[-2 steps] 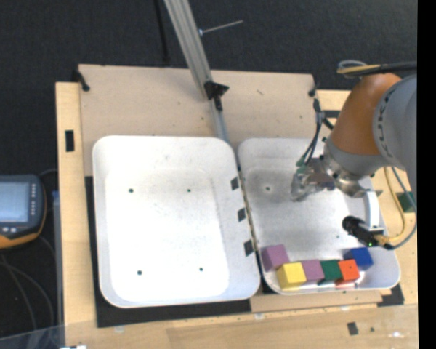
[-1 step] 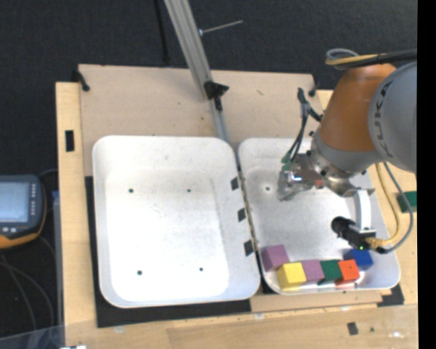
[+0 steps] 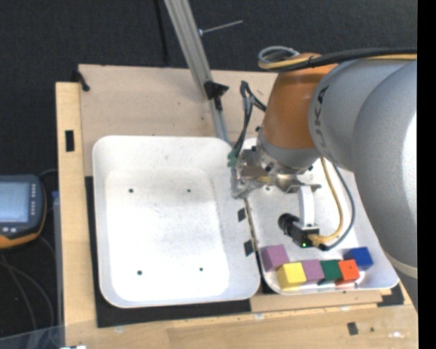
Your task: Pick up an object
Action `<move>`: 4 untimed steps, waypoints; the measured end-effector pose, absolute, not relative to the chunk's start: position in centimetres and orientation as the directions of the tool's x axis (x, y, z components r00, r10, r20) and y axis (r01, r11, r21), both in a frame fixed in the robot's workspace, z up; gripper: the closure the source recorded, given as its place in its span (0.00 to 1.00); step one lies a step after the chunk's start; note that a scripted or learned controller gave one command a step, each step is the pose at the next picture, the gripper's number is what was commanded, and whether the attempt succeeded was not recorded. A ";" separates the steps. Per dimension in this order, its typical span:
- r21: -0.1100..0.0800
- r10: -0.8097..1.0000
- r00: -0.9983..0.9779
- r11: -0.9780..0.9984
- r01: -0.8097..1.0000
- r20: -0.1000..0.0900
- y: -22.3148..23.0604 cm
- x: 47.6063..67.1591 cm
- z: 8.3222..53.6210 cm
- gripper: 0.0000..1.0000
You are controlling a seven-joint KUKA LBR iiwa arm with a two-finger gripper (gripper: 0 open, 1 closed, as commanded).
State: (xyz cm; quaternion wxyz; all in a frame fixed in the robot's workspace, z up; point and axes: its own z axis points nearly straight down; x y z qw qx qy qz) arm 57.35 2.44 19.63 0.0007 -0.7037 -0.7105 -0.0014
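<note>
Camera view: the arm (image 3: 363, 122) reaches in from the right and hangs over the right bin (image 3: 378, 286), covering most of it; the gripper (image 3: 253, 177) sits at that bin's far left, near the wall it shares with the left bin (image 3: 167, 147); whether it is open or closed I cannot tell, and nothing is seen held in it. I judge this to be the approach step, with no pick made yet.

The things to pick are blocks, huddled along the right bin's near edge, apart from the gripper: a purple block (image 3: 275, 255); a yellow block (image 3: 292, 273) just in front of it; then a mauve block (image 3: 312, 270), a green block (image 3: 329, 269) and an orange block (image 3: 347, 270) in a row, touching; a blue block (image 3: 359, 257) behind the orange one.

The next move likely calls for bringing the gripper nearer that edge and choosing a block with free sides; the purple and blue ones look the least hemmed in; the bin's rim close by could hamper the descent.

The left bin shows a bare white floor with a few dark specks; both bins rest on the tabletop (image 3: 131, 100).
</note>
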 end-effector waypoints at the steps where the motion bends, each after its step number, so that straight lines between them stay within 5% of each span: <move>1: -0.001 1.000 -0.008 0.008 1.000 0.003 8.1 55.5 19.7 1.00; 2: -0.001 1.000 0.002 -0.002 1.000 -0.001 5.8 54.9 19.7 1.00; 3: 0.009 1.000 -0.006 0.006 1.000 0.002 8.1 53.9 27.2 1.00; 4: 0.000 1.000 -0.006 0.006 1.000 -0.001 7.9 53.9 26.7 0.00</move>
